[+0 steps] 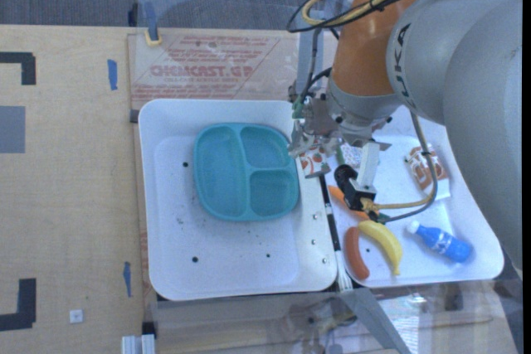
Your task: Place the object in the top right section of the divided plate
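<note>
Wooden worktop [66, 203] carried two white bins: left bin [166, 261] with one teal divided plate [246, 171], right bin [481, 253] with the loose items.
Gripper [314, 147] hung at the plate's right rim over a small red-white object [313, 164]; jaws hidden by the wrist, grip state can't tell. Object looked light, probably rigid; I'd pinch its narrow sides. Count: one banana [383, 243], one sausage [356, 253], one blue bottle [441, 241], one carrot [344, 201].
</note>
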Robot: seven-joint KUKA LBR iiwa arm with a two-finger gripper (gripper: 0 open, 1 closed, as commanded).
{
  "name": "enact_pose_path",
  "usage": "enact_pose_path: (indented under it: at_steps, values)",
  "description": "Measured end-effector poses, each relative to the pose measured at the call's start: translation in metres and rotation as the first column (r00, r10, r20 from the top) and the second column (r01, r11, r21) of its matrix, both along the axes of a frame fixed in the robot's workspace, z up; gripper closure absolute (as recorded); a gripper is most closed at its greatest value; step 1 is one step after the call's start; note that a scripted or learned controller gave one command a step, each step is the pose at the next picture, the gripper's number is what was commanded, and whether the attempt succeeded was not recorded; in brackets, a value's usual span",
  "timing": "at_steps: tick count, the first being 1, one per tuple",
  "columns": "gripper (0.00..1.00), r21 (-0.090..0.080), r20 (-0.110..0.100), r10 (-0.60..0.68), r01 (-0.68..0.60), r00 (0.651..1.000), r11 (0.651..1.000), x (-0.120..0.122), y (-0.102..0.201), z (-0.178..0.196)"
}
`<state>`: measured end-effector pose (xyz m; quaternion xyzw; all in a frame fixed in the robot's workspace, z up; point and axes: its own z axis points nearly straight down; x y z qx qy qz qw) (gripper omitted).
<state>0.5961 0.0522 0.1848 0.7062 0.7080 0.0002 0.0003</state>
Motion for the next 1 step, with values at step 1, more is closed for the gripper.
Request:
enact_pose_path:
  at_steps: [1]
  values:
    - [0.00, 0.000, 0.000, 0.000, 0.000, 1.000, 1.000, 0.0000, 0.0002, 0.0002]
